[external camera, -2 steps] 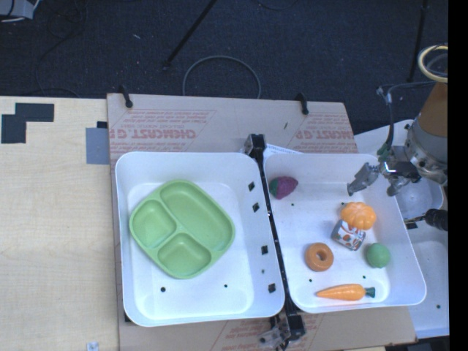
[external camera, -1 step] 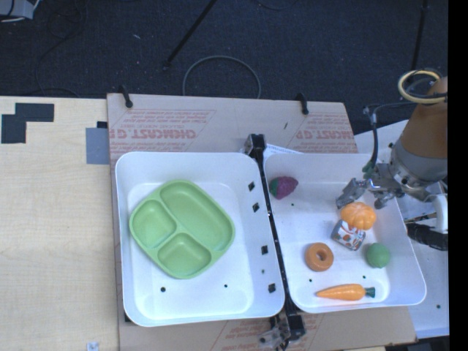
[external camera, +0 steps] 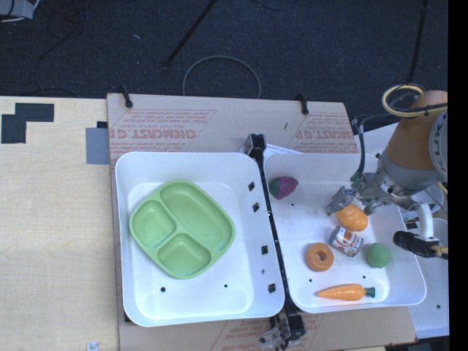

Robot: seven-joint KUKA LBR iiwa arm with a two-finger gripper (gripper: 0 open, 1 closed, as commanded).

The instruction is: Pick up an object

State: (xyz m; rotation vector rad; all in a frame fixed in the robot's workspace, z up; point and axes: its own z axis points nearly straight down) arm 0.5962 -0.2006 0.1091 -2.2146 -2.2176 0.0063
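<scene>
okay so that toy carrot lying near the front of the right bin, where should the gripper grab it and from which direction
Grip the orange toy carrot across its thick middle, coming straight down from above. It lies flat with its long axis running left to right and bare bin floor on both long sides, so the fingers likely fit either side.
</scene>
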